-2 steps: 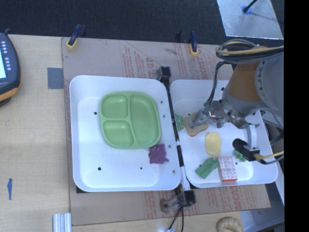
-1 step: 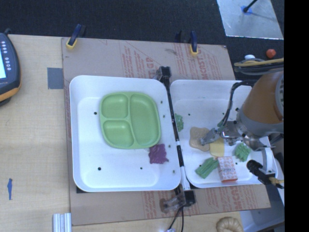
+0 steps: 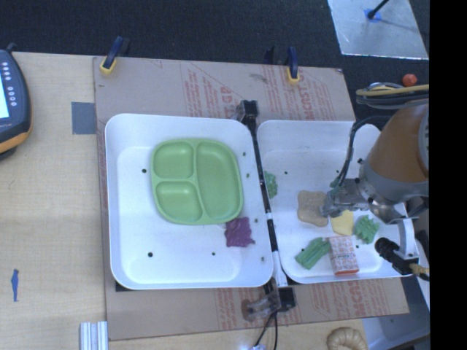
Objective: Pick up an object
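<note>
Bright, even light overall; the 2 white bins [image 3: 124, 195] glare nearly featureless, a pale sunlit patch [image 3: 376, 17] lies upper right, shadows faint, detail soft and slightly blurred

This looks like a robotics lab. Spring clamps [image 3: 292, 65] pin a cardboard sheet [image 3: 219, 86] to the wooden surface [image 3: 51, 217]. Left of that sheet lies a control pendant [image 3: 11, 97]; on it sit two white bins [image 3: 124, 195], cables trailing past its near edge.
</note>
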`<state>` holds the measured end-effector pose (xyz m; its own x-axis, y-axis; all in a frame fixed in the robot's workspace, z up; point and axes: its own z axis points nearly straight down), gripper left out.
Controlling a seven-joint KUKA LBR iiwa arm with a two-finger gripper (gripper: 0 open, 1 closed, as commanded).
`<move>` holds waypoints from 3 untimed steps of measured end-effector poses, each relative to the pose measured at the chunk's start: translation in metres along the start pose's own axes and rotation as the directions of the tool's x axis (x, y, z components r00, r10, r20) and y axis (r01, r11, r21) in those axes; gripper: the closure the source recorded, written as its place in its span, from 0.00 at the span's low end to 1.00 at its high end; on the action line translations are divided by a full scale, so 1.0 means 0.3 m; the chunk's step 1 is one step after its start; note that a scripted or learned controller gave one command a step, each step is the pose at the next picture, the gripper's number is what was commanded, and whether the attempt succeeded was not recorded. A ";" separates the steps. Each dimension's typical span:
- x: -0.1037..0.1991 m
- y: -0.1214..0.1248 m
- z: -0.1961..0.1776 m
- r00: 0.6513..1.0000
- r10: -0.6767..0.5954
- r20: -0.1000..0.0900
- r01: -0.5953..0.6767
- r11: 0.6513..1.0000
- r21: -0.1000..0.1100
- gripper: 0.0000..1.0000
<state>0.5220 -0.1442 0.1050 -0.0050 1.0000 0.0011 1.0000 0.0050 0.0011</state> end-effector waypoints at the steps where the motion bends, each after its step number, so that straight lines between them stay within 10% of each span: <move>1: 0.000 -0.001 0.002 1.000 -0.001 0.000 0.001 1.000 0.001 0.00; 2: -0.096 0.289 0.014 1.000 -0.001 0.004 0.001 1.000 -0.004 0.00; 3: -0.234 0.378 0.042 1.000 0.002 0.004 -0.002 1.000 0.000 0.00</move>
